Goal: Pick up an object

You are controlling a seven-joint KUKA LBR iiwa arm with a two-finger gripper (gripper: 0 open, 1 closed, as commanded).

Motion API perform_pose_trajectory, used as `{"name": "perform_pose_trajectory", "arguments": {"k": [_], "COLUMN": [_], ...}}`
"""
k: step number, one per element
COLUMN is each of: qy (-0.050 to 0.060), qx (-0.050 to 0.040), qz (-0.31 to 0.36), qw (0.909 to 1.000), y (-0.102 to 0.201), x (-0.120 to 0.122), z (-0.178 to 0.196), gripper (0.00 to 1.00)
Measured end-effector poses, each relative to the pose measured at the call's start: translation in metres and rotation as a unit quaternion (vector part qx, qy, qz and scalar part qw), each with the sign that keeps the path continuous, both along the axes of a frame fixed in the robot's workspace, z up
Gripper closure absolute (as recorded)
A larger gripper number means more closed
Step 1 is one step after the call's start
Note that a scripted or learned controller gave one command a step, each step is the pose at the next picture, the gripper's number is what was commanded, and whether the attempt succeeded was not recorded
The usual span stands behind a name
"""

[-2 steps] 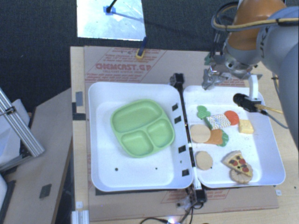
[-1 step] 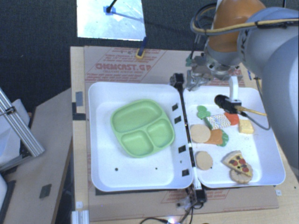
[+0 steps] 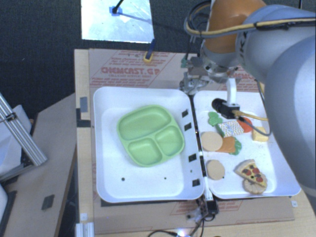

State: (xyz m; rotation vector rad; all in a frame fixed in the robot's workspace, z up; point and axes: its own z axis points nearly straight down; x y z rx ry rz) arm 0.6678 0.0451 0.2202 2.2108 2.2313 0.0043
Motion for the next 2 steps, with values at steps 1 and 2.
{"name": "perform_pose_trajectory", "arguments": {"k": [1, 2], "qy": [0.0, 0.0], "qx": [0.0005, 0.0], "qz": [0.0, -0.001], "qw": [1.0, 1.0], "y": [0.055, 0.073], "x": [-0.004, -0.01], "z": [-0.006, 0.014], "gripper": [1.0, 1.0]}}
